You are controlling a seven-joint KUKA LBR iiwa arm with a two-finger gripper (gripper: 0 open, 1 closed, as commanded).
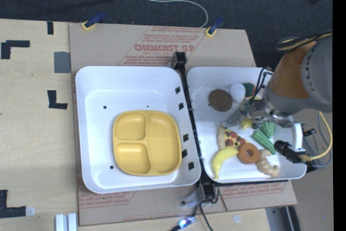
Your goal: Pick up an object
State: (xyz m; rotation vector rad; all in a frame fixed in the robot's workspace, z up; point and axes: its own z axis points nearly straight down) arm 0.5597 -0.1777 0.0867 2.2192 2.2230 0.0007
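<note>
The right bin (205, 79) holds a pile of toy food: a brown round cookie (220, 99), a white ball (238, 91), a yellow banana (223, 158), a pizza slice (228, 139), a brown doughnut (248, 153), a green vegetable (264, 135) and a tan piece (268, 166). My gripper (247, 114) reaches in from the right and sits low over the middle of the pile, just right of the cookie and above the pizza slice. The grey arm (294, 84) with its orange band covers the bin's right side.
The left bin (86, 89) holds a yellow divided plate (146, 143). A black clip (179, 58) sits on the wall between the bins. Both bins rest on a cardboard sheet (162, 43), and a white cable (173, 1) runs across the dark floor behind.
</note>
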